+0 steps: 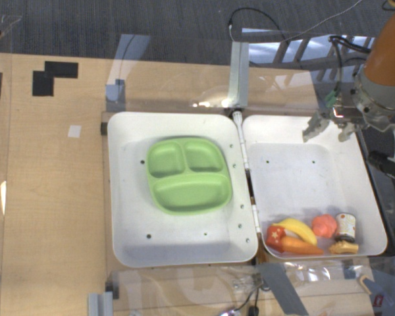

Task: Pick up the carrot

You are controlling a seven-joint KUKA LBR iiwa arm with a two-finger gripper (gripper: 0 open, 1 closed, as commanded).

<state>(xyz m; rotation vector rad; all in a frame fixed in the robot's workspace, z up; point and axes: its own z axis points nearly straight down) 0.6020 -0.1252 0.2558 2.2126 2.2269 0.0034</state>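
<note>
The carrot, orange and tapered, lies along the front edge of the right bin, among other toy foods. My gripper hangs over the bin's far right corner, well behind the carrot. Its two fingers are spread apart with nothing between them.
Around the carrot lie a red pepper, a yellow banana, a pink-orange round fruit, a small can and a tan piece. A green divided plate sits in the left bin.
</note>
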